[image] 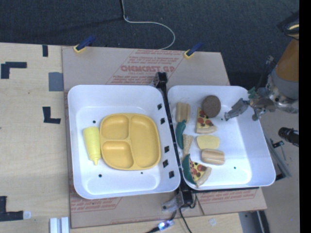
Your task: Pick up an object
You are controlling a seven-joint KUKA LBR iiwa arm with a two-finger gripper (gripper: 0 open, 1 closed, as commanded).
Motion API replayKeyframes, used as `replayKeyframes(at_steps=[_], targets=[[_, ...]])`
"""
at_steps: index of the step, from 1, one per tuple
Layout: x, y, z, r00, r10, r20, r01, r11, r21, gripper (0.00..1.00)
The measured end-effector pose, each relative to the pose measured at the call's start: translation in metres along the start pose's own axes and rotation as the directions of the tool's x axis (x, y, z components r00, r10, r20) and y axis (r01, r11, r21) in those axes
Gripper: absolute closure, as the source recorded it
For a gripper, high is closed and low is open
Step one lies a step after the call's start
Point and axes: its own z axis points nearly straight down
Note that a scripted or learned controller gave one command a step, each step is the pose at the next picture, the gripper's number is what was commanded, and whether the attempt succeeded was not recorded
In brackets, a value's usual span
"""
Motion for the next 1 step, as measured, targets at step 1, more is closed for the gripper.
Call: replayKeyframes(at_steps=[1], targets=[[0.0032, 0.0020, 0.0643, 1.000, -0.001, -0.001, 0.001, 1.000, 0.005, 0.00]])
